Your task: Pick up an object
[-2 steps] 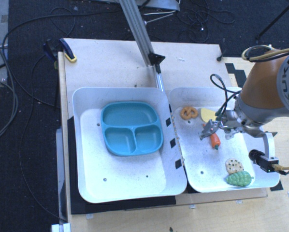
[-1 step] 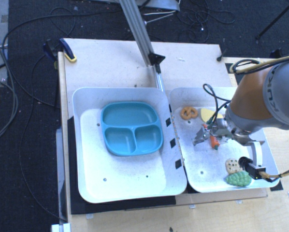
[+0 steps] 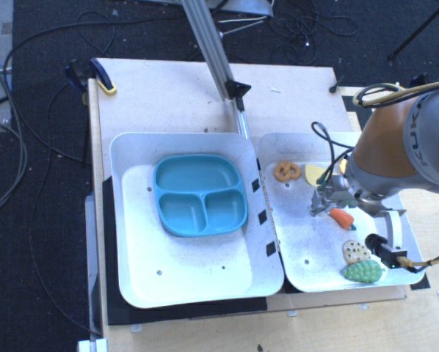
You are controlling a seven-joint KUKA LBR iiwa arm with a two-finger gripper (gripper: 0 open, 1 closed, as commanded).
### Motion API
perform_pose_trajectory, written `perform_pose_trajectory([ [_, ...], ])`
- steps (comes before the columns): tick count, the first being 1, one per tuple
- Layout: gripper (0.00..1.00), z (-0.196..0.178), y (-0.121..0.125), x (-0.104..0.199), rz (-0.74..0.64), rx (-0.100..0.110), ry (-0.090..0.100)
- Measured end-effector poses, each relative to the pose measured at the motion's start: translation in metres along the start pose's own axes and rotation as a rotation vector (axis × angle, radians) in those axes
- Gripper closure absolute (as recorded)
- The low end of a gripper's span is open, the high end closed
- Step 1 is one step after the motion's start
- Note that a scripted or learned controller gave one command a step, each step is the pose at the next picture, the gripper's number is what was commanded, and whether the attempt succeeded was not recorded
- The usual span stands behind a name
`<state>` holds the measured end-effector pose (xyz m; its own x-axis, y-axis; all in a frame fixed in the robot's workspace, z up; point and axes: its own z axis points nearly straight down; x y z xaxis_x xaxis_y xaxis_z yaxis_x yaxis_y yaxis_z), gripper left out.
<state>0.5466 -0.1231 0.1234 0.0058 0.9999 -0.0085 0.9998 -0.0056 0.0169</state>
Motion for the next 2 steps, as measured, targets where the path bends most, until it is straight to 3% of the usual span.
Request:
perform_pose_trajectory([
  [1, 1.00, -0.046, 0.007, 0.005, -0.008, 0.013, 0.008],
  [2, 1.00, -0.106, 0.005, -0.002, -0.007, 0.010, 0.007],
])
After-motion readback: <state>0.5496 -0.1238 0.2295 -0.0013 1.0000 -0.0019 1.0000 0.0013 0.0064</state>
